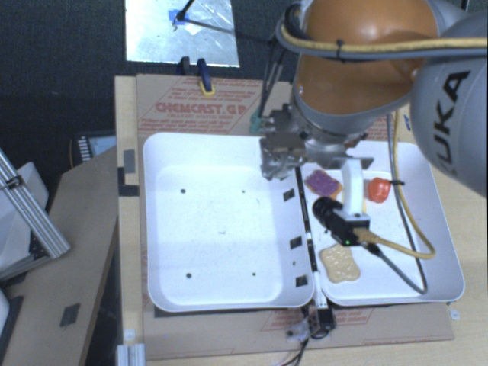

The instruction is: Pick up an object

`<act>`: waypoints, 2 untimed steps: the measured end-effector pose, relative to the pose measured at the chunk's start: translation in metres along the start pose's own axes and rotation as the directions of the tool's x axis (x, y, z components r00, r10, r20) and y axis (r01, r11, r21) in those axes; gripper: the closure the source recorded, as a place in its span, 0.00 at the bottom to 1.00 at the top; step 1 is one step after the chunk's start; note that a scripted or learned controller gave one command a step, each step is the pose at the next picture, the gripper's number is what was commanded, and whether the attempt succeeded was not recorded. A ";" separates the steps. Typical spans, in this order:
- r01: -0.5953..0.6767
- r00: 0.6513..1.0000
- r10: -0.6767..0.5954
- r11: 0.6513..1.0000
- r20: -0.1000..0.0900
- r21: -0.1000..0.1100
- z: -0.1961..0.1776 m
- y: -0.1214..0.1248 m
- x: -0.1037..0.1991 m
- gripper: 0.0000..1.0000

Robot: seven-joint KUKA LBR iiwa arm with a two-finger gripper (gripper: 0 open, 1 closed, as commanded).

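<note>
Gripper [282, 161] positioned over divider between two white bins [221, 227]; claw state indiscernible. Right bin: one purple piece [322, 181], one orange piece [379, 190], one tan cracker [340, 263].

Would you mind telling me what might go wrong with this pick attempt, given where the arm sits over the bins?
1. The pincer hangs above the divider between the bins, so a descent here may strike the rim.
2. The purple item, orange item and tan cracker-like piece lie to its side in the right bin, so it could close on nothing.
3. The yellow cable trails over that bin and may snag.
</note>
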State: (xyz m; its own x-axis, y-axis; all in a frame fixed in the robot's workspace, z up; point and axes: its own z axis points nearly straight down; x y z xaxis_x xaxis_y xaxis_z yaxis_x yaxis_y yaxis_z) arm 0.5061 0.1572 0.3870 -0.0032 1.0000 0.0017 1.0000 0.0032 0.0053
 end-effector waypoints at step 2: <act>0.004 1.000 -0.004 1.000 -0.001 0.002 -0.149 -0.019 0.052 1.00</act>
